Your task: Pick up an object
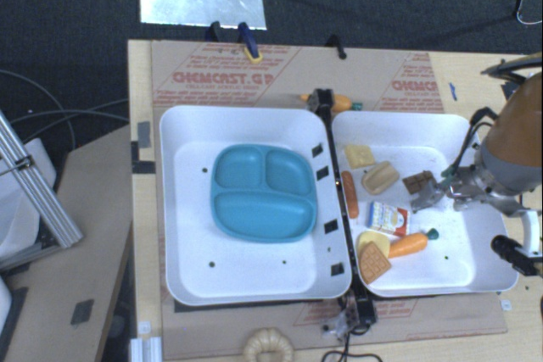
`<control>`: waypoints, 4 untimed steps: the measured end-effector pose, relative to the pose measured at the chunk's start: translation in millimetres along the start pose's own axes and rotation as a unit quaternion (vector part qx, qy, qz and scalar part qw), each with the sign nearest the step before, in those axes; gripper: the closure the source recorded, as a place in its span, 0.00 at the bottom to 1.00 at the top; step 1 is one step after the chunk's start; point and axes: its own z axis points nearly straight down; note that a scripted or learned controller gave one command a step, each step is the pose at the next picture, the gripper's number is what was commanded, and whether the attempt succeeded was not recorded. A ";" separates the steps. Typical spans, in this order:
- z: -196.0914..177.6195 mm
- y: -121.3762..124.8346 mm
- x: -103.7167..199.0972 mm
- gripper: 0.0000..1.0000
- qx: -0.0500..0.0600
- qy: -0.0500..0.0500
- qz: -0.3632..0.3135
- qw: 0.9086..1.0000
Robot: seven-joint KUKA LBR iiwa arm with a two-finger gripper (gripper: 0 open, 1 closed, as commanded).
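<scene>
The right bin (450, 267) holds several toy foods. They include a brown chocolate piece (417, 180), a bread roll (379, 177), a pale yellow cheese slice (360, 155), a hot dog (349, 194), a white and red packet (388, 218), a carrot (409, 245) and a cracker (374, 264). My gripper (428, 194) reaches in from the right and hangs low over the bin's middle. It is just below and right of the chocolate piece and above the carrot. The grey arm with its orange band (517, 140) covers the bin's right edge.
The left bin (182, 182) carries a blue divided plate (261, 192). A black divider with clips (333, 182) runs between the bins. An orange item (339, 103) lies behind the bins on the cardboard. Cables and a metal frame (34, 191) stand off to the left.
</scene>
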 end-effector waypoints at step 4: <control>-75.9 -9.0 -8.4 1.00 -0.003 -0.001 -0.001 1.000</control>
